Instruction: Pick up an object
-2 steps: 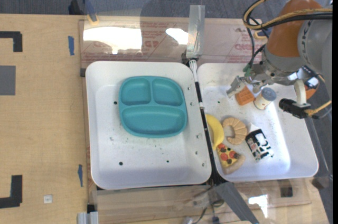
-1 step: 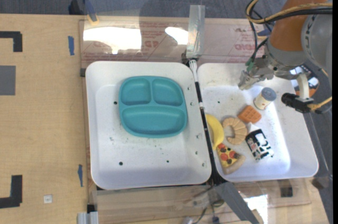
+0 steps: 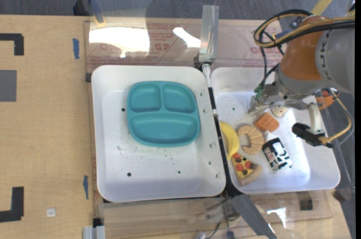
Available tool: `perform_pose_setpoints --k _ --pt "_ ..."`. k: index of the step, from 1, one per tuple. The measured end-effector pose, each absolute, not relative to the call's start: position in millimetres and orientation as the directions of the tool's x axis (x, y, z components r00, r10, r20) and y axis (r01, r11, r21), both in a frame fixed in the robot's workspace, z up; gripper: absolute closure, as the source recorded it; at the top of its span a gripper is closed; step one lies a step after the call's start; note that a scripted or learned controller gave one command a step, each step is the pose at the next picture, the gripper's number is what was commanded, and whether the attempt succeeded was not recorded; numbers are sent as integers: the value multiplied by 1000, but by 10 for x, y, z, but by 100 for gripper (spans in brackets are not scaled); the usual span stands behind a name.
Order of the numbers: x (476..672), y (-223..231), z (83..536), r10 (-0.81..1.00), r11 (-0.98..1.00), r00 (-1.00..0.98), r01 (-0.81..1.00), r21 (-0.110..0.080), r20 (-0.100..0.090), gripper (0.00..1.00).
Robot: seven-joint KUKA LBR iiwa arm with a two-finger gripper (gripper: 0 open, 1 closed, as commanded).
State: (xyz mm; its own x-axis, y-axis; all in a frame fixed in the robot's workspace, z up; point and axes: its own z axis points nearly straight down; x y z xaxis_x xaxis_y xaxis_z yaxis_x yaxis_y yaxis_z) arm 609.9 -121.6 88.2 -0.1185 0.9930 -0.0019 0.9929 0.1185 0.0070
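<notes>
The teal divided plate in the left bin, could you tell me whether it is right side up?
Right side up: the teal plate lies flat in the left bin, its three compartments facing upward.

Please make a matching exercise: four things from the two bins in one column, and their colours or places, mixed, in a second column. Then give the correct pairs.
Things:
1. divided plate
2. banana
3. pizza slice
4. orange wedge

Descriptions:
A. yellow, along the right bin's left wall
B. teal, in the left bin
C. nearest to the gripper
D. at the right bin's near edge, with red spots

Pairs: 1-B, 2-A, 3-D, 4-C
</notes>
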Motion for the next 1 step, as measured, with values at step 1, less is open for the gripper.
perform_pose_setpoints --k 1 --pt "5360 -1147 889 1000 -15 15 1000 6 0 100"
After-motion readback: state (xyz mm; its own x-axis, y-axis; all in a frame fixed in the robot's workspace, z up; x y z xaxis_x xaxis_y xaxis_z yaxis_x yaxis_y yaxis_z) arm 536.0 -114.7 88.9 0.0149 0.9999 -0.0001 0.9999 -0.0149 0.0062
